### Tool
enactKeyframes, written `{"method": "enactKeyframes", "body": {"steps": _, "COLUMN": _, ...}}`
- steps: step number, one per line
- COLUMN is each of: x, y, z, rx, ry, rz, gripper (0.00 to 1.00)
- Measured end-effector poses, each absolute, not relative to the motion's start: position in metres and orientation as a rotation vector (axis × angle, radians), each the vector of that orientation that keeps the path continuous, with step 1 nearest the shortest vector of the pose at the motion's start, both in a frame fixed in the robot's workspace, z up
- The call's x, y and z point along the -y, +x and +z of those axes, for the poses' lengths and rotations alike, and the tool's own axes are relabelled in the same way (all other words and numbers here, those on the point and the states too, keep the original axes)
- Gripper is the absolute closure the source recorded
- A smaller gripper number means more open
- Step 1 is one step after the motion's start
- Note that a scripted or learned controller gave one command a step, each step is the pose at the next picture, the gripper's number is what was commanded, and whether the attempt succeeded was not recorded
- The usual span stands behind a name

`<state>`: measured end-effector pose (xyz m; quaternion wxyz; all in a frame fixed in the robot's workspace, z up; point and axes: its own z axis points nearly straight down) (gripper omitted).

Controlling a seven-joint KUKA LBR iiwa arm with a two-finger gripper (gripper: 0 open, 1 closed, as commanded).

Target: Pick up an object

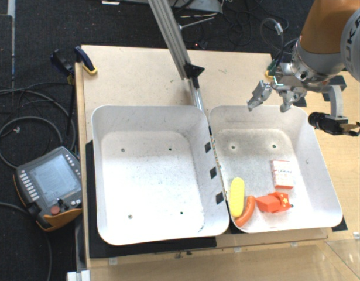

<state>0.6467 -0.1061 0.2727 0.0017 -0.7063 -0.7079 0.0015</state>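
While hand (pixel 272 99) hangs open, box (pixel 283 174) label unreadable

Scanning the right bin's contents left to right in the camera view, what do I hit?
yellow banana-shaped piece → orange carrot-like piece → red-orange block → small white and pink box. The gripper hangs open above the bin's far rim, holding nothing.

Robotics lab, as I see it from my remote station. Evidence: an industrial arm (pixel 329 22), grey with an orange band, reaching over a plywood tabletop (pixel 139 78); two shallow white bins (pixel 103 127) side by side; a teach pendant (pixel 50 186) lying on dark carpet (pixel 27 34); loose cables (pixel 16 107) trailing across the floor; an aluminium strut (pixel 171 31) slanting over the tabletop.
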Motion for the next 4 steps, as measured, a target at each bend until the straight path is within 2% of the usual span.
{"method": "enactKeyframes", "body": {"steps": 1, "x": 0.106, "y": 0.647, "z": 0.275, "rx": 2.224, "ry": -2.218, "rz": 0.002, "gripper": 0.0}}
{"method": "enactKeyframes", "body": {"steps": 3, "x": 0.1, "y": 0.636, "z": 0.177, "rx": 2.218, "ry": -2.22, "rz": 0.006, "gripper": 0.0}}
{"method": "enactKeyframes", "body": {"steps": 4, "x": 0.099, "y": 0.63, "z": 0.113, "rx": 2.217, "ry": -2.219, "rz": 0.007, "gripper": 0.0}}
